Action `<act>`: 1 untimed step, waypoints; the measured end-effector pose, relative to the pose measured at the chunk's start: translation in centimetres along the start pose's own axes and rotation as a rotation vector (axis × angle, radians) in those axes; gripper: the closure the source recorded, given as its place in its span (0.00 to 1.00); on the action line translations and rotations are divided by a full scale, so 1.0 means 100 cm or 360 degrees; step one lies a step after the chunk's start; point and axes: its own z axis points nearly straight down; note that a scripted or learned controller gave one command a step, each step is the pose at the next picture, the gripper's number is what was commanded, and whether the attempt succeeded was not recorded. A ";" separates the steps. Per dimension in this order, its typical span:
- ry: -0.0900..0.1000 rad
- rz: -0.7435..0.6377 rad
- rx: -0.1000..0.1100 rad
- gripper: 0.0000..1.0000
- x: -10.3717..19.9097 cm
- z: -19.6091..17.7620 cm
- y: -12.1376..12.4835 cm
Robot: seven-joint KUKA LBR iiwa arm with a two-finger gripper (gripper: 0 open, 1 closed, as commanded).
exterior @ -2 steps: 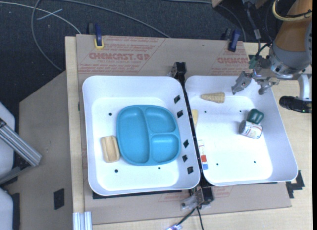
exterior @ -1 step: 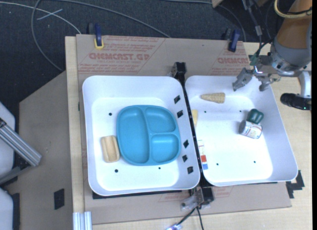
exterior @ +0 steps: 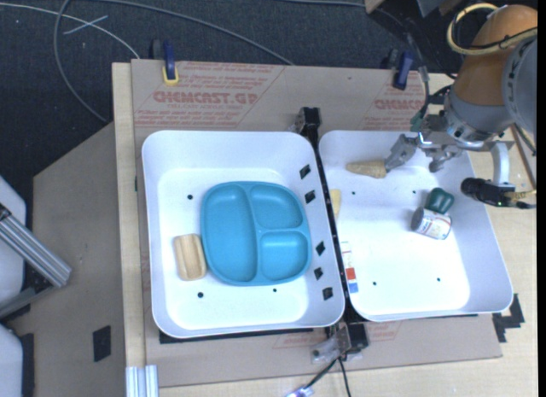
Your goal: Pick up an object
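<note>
**Ana:** Bins first, biggest things on the bench. The left bin [exterior: 162, 173] and the right bin [exterior: 478, 276] are both shallow, white, smooth plastic with rounded corners. What sits in them?

**Ben:** Centre of the left bin holds a blue divided plate [exterior: 254, 231], glossy, three compartments, rounded like a soft square. At its nine o'clock, touching or nearly so, lies a tan bread-like block [exterior: 189, 256], matte and ridged.

**Ana:** And the arm [exterior: 495, 54]?

**Ben:** It hangs over the right bin's one o'clock corner. The gripper [exterior: 420, 152] has its two metal fingers spread apart, with nothing between them.

**Ana:** So what is there to pick?

**Ben:** A small bottle [exterior: 433, 216] with a green cap lies on its side just right of that bin's centre, at about five o'clock from the gripper. A beige wedge-shaped piece [exterior: 367, 169], dull and flat, lies at nine o'clock from the gripper, near the bin's twelve o'clock wall.

**Ana:** Risks?

**Ben:** I'd judge the bottle likely to roll away, being round and smooth. The wedge is thin, so the fingers could skate over it or push it against the wall. Descending between the two could close on nothing.
</note>
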 end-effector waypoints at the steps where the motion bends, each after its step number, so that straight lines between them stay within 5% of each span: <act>1: -0.0002 0.0000 -0.0004 0.00 0.000 0.051 0.001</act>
